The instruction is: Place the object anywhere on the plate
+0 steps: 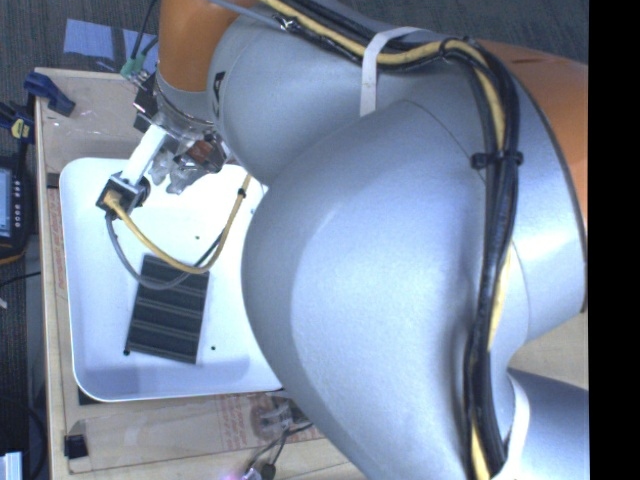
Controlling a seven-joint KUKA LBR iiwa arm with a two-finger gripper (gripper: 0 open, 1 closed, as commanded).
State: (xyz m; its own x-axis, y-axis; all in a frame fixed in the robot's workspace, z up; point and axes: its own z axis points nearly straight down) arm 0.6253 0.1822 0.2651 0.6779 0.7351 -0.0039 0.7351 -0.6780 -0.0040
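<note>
Grey metal took up most of what I could see: the arm [400, 268] bulked across the bench from the right, with its orange band [190, 28] high up near the top and a bundle of black and yellow cables [495, 168] strapped along its back. Below the band the wrist reached down over the left white bin [80, 268], and the gripper [170, 168] hung there just above the bin floor, near its upper end. I could not tell how the gripper was set or whether it had hold of anything; the parts ran together in the glare. A thin yellow cable [190, 260] looped from the wrist across the bin. A dark ribbed rectangular object [168, 310] lay flat on the bin floor, below the gripper and apart from it, slightly tilted. I could make out no plate for certain.
</note>
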